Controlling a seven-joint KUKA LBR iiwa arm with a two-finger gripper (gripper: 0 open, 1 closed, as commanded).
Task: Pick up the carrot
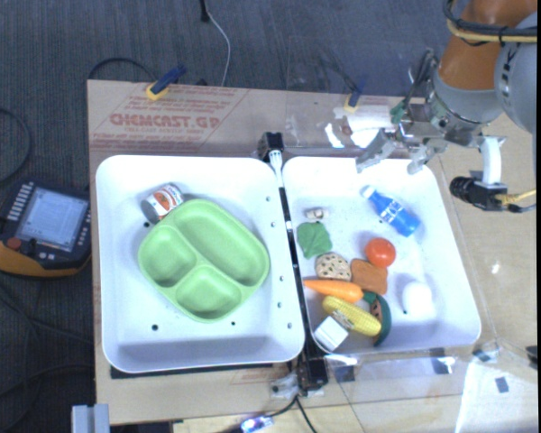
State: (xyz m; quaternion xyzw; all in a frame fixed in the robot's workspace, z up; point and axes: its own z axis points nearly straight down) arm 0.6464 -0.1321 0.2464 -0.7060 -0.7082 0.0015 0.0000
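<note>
The carrot (333, 289) is a slim orange piece lying flat in the right bin (446, 242), near its left wall, below a cookie (331, 265) and above a corn cob (351, 317). My gripper (395, 150) hangs over the far edge of the right bin, well up and to the right of the carrot. Its two fingers (371, 156) are spread apart with nothing between them.
The right bin also holds a blue bottle (389, 211), a tomato (380, 252), a green leafy piece (314, 239), a white egg (417, 298) and a white cup (331, 333). The left bin (126, 323) holds a green divided plate (203, 258) and a can (162, 201).
</note>
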